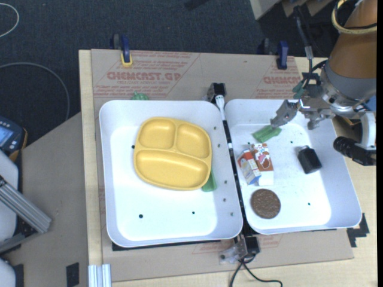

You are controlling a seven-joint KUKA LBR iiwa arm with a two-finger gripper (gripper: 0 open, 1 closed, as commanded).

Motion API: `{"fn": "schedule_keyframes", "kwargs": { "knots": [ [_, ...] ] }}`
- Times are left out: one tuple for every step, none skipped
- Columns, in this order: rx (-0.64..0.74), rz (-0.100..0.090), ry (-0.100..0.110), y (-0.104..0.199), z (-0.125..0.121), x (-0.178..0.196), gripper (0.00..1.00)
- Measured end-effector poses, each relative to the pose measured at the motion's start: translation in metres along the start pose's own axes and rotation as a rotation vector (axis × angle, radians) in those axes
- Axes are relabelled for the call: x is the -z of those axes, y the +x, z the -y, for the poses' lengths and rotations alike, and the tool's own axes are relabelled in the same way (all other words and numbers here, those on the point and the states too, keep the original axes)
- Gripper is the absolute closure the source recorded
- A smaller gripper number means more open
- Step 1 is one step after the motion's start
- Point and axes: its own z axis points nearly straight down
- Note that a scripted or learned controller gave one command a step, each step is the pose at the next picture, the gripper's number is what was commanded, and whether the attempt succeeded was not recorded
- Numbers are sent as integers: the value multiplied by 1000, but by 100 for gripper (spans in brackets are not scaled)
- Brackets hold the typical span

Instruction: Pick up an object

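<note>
Green piece [209, 183] half hidden under yellow plate [173, 153], hand [297, 113] spread open, holding nothing.

Lit evenly and brightly from above, without harsh glare. Whites of the two bins [119, 178] close to washed out, faint soft shadows along their inner walls. Short dim shadow under the yellow divided plate [173, 153]. Dark and murky over the floor at the top-left corner. Slightly soft throughout, arm [356, 40] mildly blurred.
</note>
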Motion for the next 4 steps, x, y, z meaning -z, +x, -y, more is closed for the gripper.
{"fn": "schedule_keyframes", "kwargs": {
  "knots": [
    [8,-2,-14,59,95,142,0],
    [1,2,-6,56,91,144,100],
    [14,-2,3,182,100,122,100],
    [8,-3,-6,246,99,155,100]
  ]
}}
